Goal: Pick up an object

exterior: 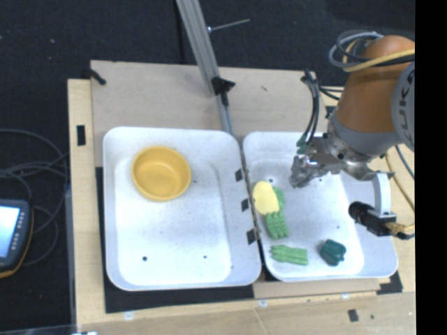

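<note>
Camera view, jaws (299, 175) over right bin (363, 257) (toys near)

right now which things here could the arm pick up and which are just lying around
Pickable, right bin: yellow object, green ridged piece, green strip, dark green object; gripper hovers nearby.

Lying about: yellow bowl in left bin, handheld screen, metal pole.

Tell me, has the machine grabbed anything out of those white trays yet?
Not yet, it seems. The hand hangs over the right bin, with nothing visibly in it. The yellow piece, green toys and dark green item lie there; the yellow bowl sits in the left bin. Grasping remains.
</note>
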